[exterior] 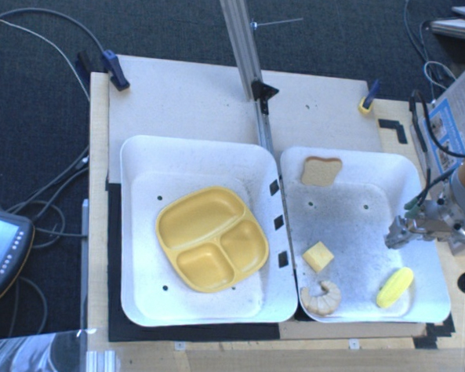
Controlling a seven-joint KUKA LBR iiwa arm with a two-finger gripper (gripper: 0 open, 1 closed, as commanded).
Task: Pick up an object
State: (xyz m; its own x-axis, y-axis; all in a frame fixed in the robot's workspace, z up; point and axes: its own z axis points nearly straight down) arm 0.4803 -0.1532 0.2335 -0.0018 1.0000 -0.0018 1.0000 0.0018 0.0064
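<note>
Left white shallow bin (pixel 139 168): yellow plastic three-compartment plate (pixel 211 239) lies in middle. Right white shallow bin (pixel 379 170): tan bread slice (pixel 321 172) at far edge; pale yellow cheese cube (pixel 318 256) near centre-left; curled pale shrimp (pixel 321 297) at near rim, just below cube; yellow corn cob (pixel 395 287) in near right corner. My pincer (pixel 396 233) hangs over right side, above cob, apart from it; grip state: cannot tell.

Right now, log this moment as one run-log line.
hand: over right white bin, near its right wall | nearest: yellow corn cob | holding: nothing seen | yellow divided plate: left bin
</note>
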